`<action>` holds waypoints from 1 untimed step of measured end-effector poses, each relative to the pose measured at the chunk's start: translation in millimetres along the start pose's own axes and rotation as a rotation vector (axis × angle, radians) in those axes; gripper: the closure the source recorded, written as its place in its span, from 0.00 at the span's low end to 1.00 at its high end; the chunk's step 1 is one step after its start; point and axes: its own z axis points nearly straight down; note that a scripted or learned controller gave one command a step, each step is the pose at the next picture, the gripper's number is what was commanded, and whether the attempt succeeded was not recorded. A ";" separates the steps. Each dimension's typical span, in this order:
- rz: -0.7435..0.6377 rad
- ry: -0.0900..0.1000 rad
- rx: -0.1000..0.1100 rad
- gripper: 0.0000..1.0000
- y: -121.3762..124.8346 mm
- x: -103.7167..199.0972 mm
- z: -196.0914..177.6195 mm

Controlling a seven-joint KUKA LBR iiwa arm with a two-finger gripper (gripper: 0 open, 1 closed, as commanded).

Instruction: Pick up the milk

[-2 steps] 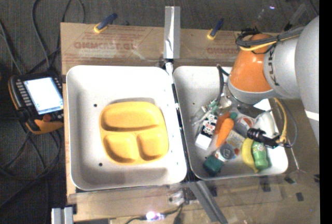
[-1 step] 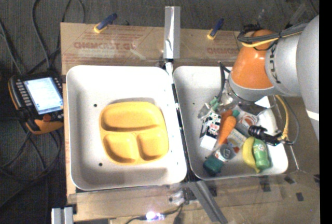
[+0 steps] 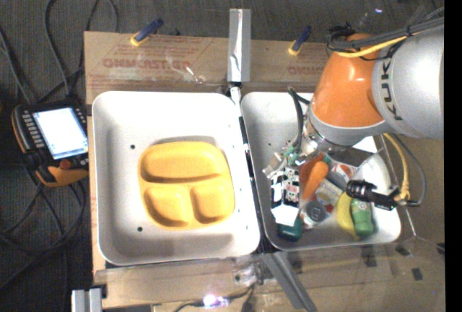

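Looking down on the table, I see the arm [image 3: 390, 83] hanging over the right bin [image 3: 271, 115], its orange band and grey wrist covering most of the far half of that bin; the end effector itself sits under that bulk, so I cannot tell what state it is in or whether anything is in it; I judge it unsafe to assume a hold.

What I take to be the milk [image 3: 287, 188], a small black-and-white carton, lies at the left of the heap in the right bin, near the wall between the bins; it touches a carrot [image 3: 313, 179] on its right, and a dark green bottle [image 3: 290, 231] lies just beside it at the near edge; a yellow banana [image 3: 344, 215] and a green bottle [image 3: 362, 218] lie further right; the print is too small for me to be sure.

The main risk, as I judge it, is the crowding; a descent slightly off centre could land on the carrot, or nudge the carton against the wall where there is no room on that side. The carton looks tilted, so it may slip or twist out. The left bin [image 3: 115, 159] holds a yellow tray [image 3: 188, 182], well apart from all this.
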 end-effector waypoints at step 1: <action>0.001 0.001 0.000 1.00 0.2 0.4 -8.4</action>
